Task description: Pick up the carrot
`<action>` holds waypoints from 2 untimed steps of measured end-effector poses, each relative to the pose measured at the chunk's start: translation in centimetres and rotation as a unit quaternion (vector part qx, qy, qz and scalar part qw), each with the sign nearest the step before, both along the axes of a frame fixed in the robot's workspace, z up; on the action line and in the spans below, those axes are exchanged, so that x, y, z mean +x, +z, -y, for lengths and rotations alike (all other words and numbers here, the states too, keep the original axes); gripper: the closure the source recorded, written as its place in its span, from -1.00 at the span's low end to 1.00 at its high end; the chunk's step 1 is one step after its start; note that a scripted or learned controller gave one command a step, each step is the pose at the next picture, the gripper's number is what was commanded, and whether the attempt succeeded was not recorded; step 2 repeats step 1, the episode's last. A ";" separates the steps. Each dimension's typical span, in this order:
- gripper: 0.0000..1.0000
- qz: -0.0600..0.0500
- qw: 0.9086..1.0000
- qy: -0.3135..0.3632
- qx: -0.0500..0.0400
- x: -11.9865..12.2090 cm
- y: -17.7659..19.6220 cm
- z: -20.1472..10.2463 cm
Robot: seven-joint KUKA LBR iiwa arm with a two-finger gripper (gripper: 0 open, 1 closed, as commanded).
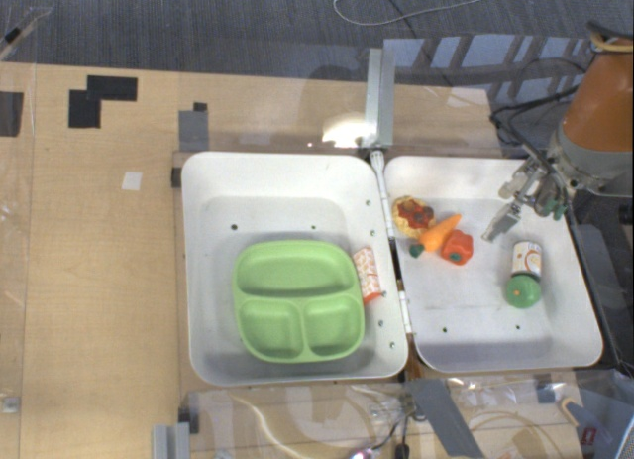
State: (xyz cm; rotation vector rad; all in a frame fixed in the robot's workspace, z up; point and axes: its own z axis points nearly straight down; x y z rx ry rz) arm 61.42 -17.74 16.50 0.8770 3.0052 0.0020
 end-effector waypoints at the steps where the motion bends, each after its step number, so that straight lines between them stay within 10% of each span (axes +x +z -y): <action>1: -1.00 -0.002 0.994 0.112 0.000 -2.5 -0.9 -2.7; 2: -1.00 -0.002 0.994 0.112 0.000 -2.5 -0.9 -2.7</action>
